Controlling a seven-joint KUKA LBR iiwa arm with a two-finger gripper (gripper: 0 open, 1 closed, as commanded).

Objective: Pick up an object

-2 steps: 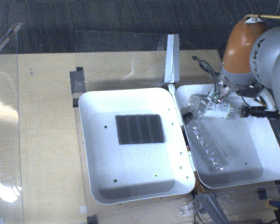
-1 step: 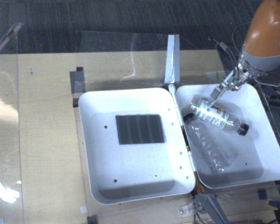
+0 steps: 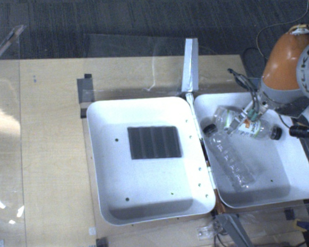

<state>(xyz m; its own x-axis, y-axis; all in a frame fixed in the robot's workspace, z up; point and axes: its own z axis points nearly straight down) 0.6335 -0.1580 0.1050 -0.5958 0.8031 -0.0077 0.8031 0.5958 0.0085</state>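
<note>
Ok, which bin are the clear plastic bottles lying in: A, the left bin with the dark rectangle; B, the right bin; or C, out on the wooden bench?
B: the bottles lie in the right bin, near the arm, while the left bin shows a dark rectangle.

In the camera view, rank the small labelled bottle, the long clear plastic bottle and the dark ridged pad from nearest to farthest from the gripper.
1. Small labelled bottle, right bin, beside the gripper.
2. Long clear plastic bottle, right bin's middle.
3. Dark ridged pad, left bin.
</note>
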